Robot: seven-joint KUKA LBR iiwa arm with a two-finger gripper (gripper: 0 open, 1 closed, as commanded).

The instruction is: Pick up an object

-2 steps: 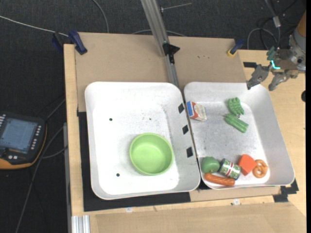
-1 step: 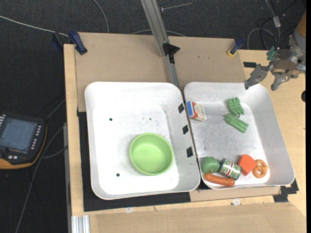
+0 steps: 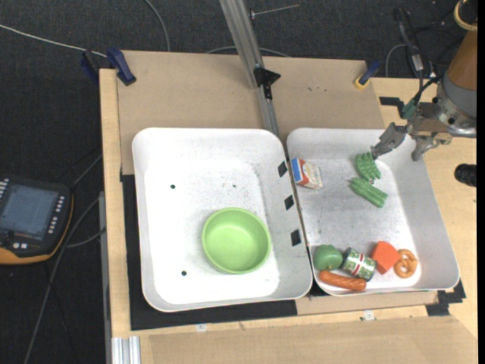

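Note:
My gripper [image 3: 404, 145] hangs over the far right part of the right bin [image 3: 436, 203], its two fingers spread open with nothing between them. Just left of and below its left finger lies a green ridged toy [image 3: 367, 166], and a second green piece [image 3: 369, 192] lies a little nearer. A small red and white carton [image 3: 308, 174] rests near the bin's left wall. Along the near edge sit a green pepper [image 3: 327, 257], a small can [image 3: 357, 265], a red sausage [image 3: 342, 281], an orange block [image 3: 385, 256] and a pretzel [image 3: 406, 263].
The left bin [image 3: 151, 165] holds a light green bowl [image 3: 236, 240]. A metal pole [image 3: 246, 44] slants down to the gap between the bins. A handheld pendant [image 3: 30, 214] lies off the bench at the left.

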